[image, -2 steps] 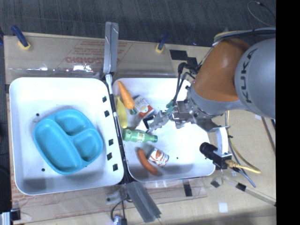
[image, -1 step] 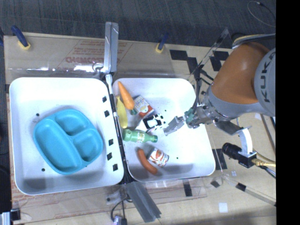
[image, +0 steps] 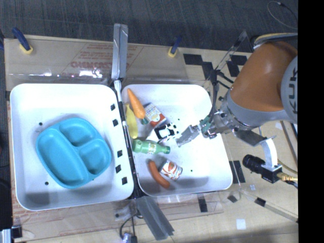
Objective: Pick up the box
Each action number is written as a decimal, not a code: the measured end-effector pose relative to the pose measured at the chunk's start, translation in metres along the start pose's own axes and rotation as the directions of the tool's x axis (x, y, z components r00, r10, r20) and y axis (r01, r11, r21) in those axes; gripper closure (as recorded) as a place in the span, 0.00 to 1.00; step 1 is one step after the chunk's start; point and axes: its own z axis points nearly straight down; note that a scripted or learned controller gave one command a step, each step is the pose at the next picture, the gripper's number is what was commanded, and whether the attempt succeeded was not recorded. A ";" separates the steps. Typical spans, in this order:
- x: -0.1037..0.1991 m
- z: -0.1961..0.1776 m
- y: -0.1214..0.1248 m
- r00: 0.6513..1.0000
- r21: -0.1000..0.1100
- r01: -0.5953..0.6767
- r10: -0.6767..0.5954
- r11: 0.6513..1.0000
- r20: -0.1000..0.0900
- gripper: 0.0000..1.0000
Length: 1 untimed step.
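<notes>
A small white box with red and green print [image: 154,115] lies in the right bin [image: 215,161], near its upper left, between an orange carrot [image: 135,103] and a black-and-white carton [image: 165,131]. My gripper [image: 185,136] hangs low over the middle of the right bin. It is just right of the black-and-white carton and about a box length below and right of the printed box. Nothing shows in its grasp.
The right bin also holds a yellow item [image: 131,124] along the left wall, a green bottle [image: 151,147], a sausage [image: 158,174] and a small can [image: 172,170]. A blue divided plate [image: 74,151] sits in the left bin [image: 20,135].
</notes>
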 end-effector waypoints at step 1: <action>-0.001 0.169 0.066 1.000 -0.015 0.031 -0.031 0.999 0.003 0.00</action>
